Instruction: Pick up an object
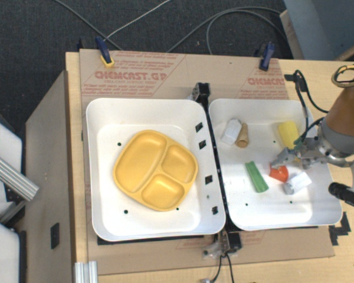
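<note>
The arm runs off the picture's right edge. The claw is a dark blur — its grip can't be made out. Just under it, a red thing and a pale block — both too small to identify.

right bin | green block tilted, mid-floor | orange piece just beside

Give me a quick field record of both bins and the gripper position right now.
left bin: holds a yellow divided tray
right bin: green block, yellow block, orange-red piece, white piece beside a tan cone
gripper: low over the right bin, just above the orange-red piece
grasp: cannot confirm anything held
arm: enters from the right
</note>
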